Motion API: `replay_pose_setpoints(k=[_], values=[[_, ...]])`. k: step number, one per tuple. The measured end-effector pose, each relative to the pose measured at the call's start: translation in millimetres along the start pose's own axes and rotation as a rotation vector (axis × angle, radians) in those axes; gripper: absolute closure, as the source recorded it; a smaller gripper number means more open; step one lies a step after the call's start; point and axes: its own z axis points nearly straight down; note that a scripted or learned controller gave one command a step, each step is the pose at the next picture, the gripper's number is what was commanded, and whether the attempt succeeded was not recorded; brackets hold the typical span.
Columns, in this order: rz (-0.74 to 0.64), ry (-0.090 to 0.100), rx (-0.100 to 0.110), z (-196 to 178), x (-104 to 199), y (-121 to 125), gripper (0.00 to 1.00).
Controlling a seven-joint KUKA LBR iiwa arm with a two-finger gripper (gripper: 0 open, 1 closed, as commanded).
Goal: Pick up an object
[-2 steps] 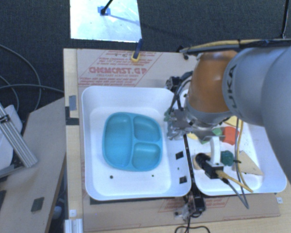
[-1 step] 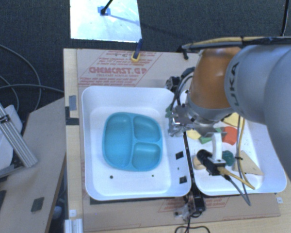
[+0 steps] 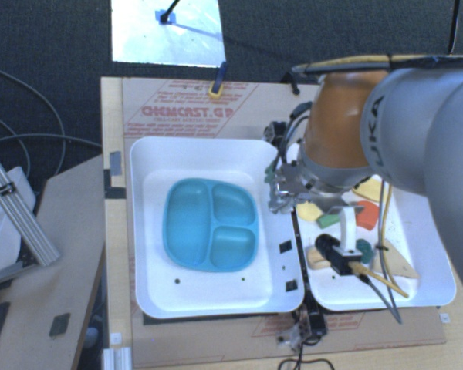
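I see dark carpet (image 3: 46,29) behind my bench (image 3: 116,230), a shiny foil-like sheet (image 3: 167,20) lying past its far edge, black cables (image 3: 15,129) trailing left, and an aluminium rail (image 3: 15,206).

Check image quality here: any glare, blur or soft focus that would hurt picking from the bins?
Camera view: lighting is even and soft, with faint shadows in the left bin. The shiny sheet at top shows bright glare. The arm sits close to the lens, looks slightly soft and hides much of the right bin. The blue tray is reasonably sharp. The small objects look cluttered and low in detail.
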Motion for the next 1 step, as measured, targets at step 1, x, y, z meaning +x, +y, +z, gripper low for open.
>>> replay_pose_setpoints(k=[1], values=[[0.0,0.001,-0.002,-10.6,0.3,1.1,1.0]])
